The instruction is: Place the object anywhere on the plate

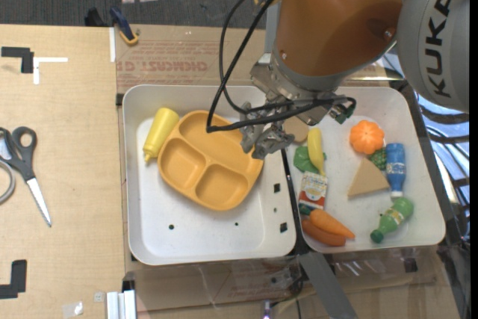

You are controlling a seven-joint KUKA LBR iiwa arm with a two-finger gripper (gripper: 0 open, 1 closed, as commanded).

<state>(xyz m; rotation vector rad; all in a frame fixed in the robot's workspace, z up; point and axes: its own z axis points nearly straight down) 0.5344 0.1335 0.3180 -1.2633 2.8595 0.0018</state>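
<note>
On your table [60, 235] you have scissors [26, 168] lying at the left, well apart from the bins. A cardboard sheet [172, 60] lies behind the left bin [198, 243].

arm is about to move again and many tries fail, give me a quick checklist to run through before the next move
1. Gripper over the plate: ok, it hangs at the plate's right rim.
2. Object seen held in the gripper: cannot tell, cables and the wrist hide it.
3. Plate lies flat in the left bin: ok.
4. Free compartments on the plate: ok.
5. Yellow bottle away from the drop spot: ok, it lies at the plate's left edge.
6. Toys in the right bin, such as the orange, apart from the gripper: ok.
</note>
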